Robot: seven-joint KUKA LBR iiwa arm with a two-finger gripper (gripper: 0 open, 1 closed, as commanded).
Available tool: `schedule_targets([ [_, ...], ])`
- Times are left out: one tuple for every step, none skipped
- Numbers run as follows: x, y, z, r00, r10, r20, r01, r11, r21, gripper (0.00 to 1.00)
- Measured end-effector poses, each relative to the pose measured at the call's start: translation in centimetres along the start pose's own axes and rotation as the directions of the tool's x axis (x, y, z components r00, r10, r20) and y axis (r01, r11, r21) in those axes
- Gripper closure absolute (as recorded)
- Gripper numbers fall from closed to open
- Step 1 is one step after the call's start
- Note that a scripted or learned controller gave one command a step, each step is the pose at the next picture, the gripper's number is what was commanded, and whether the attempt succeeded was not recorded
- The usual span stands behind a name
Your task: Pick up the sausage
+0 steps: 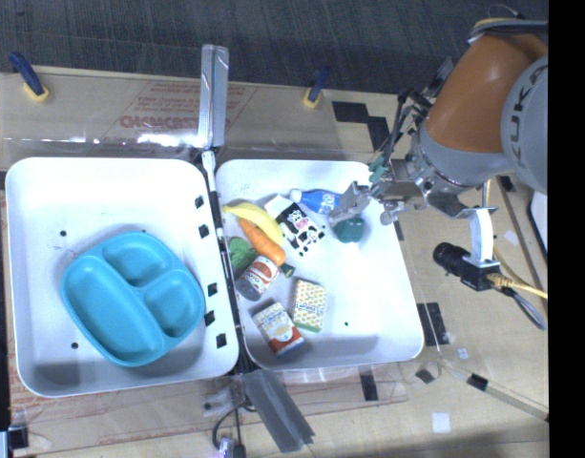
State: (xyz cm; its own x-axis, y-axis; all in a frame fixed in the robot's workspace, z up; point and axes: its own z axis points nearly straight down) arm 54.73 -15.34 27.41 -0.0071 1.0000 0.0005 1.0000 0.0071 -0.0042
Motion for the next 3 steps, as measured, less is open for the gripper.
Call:
schedule_targets([
  [-3.0, 1.1, 11.9, 0.964, 0.267, -0.001, -0.267, 0.964, 0.002, 0.0],
  [5.6, 6.3, 11.4, 0.965, 0.261, -0.001, -0.261, 0.965, -0.001, 0.0],
  [6.9, 4.7, 8.2, 0.961, 0.277, -0.001, -0.277, 0.961, -0.002, 0.0],
])
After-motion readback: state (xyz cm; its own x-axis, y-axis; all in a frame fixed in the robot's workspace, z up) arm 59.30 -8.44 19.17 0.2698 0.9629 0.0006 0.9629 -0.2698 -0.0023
